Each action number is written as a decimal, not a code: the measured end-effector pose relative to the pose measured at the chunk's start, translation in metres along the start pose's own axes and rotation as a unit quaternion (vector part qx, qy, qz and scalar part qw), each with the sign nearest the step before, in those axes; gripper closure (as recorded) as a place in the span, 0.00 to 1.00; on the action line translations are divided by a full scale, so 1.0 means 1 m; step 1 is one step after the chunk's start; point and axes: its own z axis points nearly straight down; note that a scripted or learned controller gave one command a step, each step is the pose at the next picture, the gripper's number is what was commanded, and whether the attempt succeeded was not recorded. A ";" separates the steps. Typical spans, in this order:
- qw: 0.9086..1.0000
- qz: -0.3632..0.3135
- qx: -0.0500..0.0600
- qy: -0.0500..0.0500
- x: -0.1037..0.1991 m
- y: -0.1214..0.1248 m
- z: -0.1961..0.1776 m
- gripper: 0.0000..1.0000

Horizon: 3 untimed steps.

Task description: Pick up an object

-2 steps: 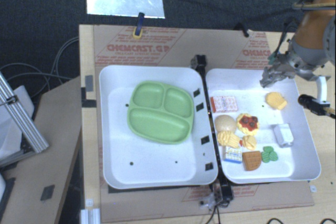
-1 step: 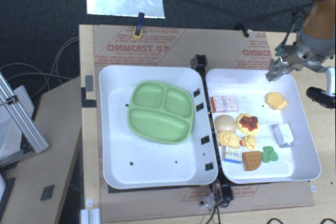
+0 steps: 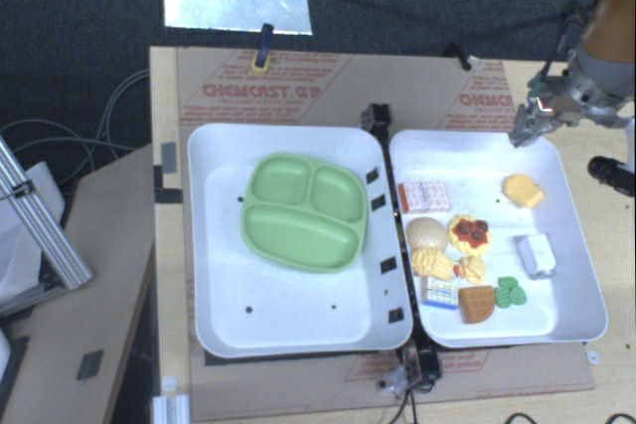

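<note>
Arm [image 3: 604, 55] at the upper right of the frame, grey, with an orange band above the wrist, bent down and leftward toward the right bin [image 3: 586, 313]. Wrist tilted, tool [image 3: 525, 126] at its lower left end, dark, poised over the bin's upper right corner, just at the rim. Tool's grip: cannot tell whether spread or pressed together at this angle and size. Nothing seen pinched in it.

Nearest to the tool, a little below it: yellow piece [image 3: 523, 191], lying apart from the rest near the right bin's upper right. Further left, by the bin's upper left wall, red-and-white packet [image 3: 424, 197]. Below that, a tight cluster: beige round piece [image 3: 427, 233], toy plate of red and yellow food [image 3: 470, 233] just beside it, yellow ribbed piece [image 3: 431, 263] touching underneath. Lower still, small carton [image 3: 442, 293], brown piece [image 3: 476, 304] and green leafy piece [image 3: 511, 292] in a row near the bottom wall. White block [image 3: 537, 255] off to the right, by itself.

Left bin [image 3: 214, 313] alongside, touching the right one along the middle seam, with a green divided tray [image 3: 303, 212] lying flat at its centre. Both bins on a brown lettered sheet [image 3: 298, 79] atop the table [image 3: 99, 204].
</note>
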 end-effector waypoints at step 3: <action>1.000 -0.001 0.003 0.001 0.126 -0.082 0.002 1.00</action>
